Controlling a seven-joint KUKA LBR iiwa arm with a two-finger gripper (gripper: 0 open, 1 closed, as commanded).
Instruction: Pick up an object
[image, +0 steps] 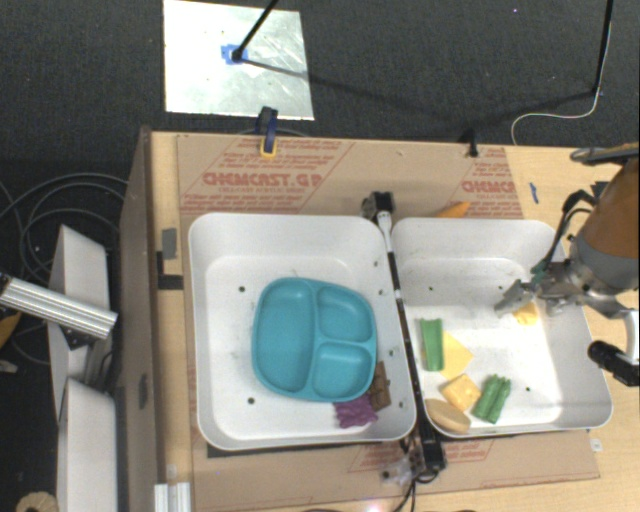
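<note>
My gripper hangs low over the right part of the right bin, reaching in from the right. A small yellow piece lies directly under it, partly hidden by it. Further left in the same bin lie a green stick and a pale yellow slice. Near the front are a yellow block, a green piece and a tan rounded piece.
In the left bin sits a teal divided plate, with a purple item and a brown item at its front right. An orange piece lies on the cardboard behind the right bin.
</note>
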